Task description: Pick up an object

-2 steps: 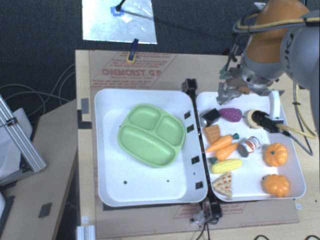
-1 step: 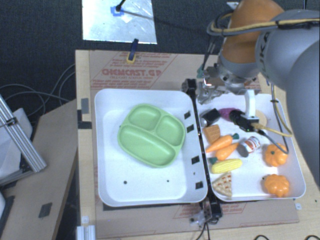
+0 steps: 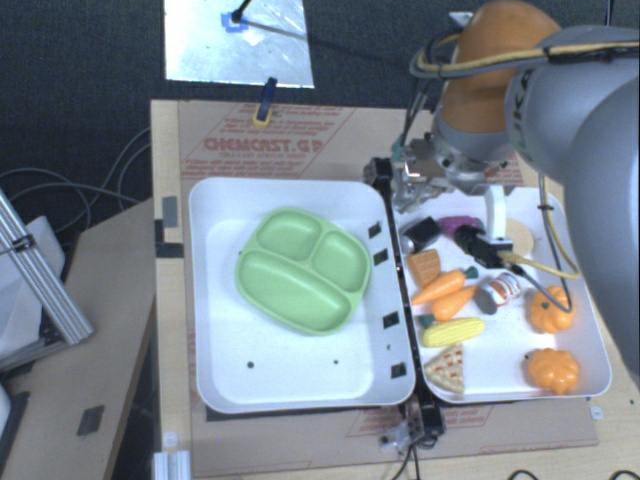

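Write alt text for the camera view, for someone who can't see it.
A grey robot arm reaches from the right over the right bin, which holds toy foods: a carrot, corn, two small pumpkins and a can. The left bin holds a green divided plate.

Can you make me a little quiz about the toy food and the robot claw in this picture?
1. True or false: the green plate lies in the left bin.
2. Which toy sits nearest the front right corner of the right bin? A) carrot B) orange pumpkin C) corn cob
3. Fill in: the pizza slice lies just in front of the ____.

Key
1. True
2. B
3. Corn cob
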You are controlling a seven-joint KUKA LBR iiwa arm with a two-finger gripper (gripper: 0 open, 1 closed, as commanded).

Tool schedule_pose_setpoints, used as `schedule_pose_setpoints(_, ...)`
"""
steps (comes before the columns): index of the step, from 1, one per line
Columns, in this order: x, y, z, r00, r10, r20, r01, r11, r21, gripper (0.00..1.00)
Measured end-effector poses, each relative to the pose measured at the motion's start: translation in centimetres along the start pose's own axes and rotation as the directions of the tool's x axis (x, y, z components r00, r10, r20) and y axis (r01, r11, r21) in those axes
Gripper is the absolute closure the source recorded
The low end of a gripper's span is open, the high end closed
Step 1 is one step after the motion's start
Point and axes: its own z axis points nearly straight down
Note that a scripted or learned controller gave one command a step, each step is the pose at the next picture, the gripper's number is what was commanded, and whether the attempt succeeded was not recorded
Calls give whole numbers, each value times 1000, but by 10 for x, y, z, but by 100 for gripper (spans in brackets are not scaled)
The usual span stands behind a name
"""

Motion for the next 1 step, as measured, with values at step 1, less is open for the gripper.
schedule_pose_setpoints(1, -2, -16, 2, 1000, 5, 0, -5, 1000, 1, 100)
